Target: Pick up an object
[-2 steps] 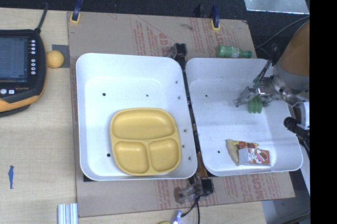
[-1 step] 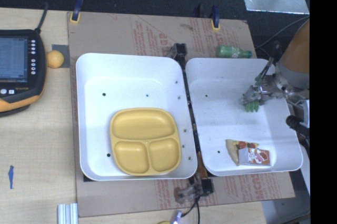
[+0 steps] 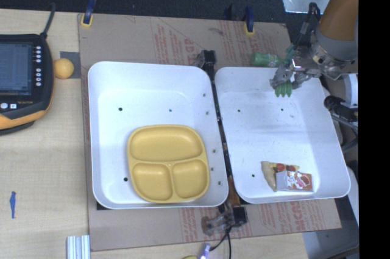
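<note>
My gripper hangs over the far right part of the right bin. A small green object sticks out between its fingers, and the gripper is shut on it. A second green object lies on the cardboard just behind that bin's far rim. Near the bin's front edge a tan wedge-shaped piece lies against a red and white packet. A yellow divided plate rests in the front half of the left bin.
A teach pendant lies on the bench at the far left, with a yellow ball beside it. Blue clamps pin the cardboard at the back. Cables and a clip sit at the front between the bins.
</note>
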Tool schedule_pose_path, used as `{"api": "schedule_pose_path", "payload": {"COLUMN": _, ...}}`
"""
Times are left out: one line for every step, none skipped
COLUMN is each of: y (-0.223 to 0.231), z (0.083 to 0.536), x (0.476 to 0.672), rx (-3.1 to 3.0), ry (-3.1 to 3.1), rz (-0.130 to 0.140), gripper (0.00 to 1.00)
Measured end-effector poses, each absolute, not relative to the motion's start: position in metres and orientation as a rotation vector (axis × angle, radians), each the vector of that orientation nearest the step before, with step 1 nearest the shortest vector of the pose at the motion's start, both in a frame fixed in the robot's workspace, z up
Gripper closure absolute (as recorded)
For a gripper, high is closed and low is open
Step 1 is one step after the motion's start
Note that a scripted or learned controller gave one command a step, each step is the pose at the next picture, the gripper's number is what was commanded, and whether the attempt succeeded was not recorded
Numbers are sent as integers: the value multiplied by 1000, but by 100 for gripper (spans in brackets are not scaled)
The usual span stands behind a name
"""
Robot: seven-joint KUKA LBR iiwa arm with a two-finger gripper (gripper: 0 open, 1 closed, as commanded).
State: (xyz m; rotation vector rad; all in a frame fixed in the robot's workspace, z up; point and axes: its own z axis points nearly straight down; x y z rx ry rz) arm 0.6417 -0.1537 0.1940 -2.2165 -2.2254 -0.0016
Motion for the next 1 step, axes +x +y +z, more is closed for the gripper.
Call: {"api": "schedule_pose_path", "payload": {"y": -42, "z": 208, "x": 618, "rx": -2212, "ry": -2226, "rz": 4, "gripper": 100}}
